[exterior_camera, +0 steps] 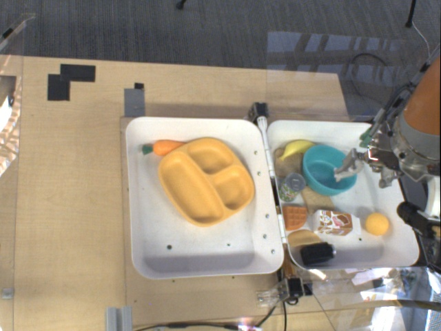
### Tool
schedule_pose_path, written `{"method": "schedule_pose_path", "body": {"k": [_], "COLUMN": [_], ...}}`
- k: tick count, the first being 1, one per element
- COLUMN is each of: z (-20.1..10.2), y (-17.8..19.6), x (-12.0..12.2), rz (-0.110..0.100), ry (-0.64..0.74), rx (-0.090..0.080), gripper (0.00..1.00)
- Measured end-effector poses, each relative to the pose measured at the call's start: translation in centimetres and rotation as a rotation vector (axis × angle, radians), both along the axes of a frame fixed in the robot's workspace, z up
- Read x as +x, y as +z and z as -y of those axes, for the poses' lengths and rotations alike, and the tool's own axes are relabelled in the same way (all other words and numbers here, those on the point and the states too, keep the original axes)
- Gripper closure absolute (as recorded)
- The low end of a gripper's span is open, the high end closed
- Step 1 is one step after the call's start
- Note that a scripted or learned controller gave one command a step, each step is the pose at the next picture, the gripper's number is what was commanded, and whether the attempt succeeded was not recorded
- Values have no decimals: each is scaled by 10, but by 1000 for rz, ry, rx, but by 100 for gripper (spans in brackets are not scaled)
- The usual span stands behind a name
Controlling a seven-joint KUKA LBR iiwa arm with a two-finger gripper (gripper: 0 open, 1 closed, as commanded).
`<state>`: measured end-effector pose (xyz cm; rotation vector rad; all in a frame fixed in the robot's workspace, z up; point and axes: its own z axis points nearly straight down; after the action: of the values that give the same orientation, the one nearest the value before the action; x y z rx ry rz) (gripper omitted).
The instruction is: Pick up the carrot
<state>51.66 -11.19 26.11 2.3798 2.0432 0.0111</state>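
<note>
We see the carrot lying in the left bin, at about ten o'clock of the yellow tray and touching its rim. Our pincer hangs over the right bin, at the teal bowl; whether it is wide or narrow we cannot tell.

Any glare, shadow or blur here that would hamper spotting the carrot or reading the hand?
Camera view: even light, soft shadows under the yellow three-compartment plastic plate; the small orange carrot with a green top beside it is sharp and glare-free; pale reflections lie across the dark carpet above the right white bin; the grey metal hand over the teal bowl looks slightly soft, so its fingers are hard to read.
</note>
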Motion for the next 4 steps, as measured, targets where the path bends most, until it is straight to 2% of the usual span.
{"method": "schedule_pose_path", "body": {"k": [1,2,3,4], "z": [11,-8,-30,-27], "y": [184,166,168,176], "x": [-20,60,119,106], "rz": [8,-2,-2,-2], "ry": [37,74,-14,-217], "rx": [-5,-1,-1,0], "gripper": [0,0,0,0]}}
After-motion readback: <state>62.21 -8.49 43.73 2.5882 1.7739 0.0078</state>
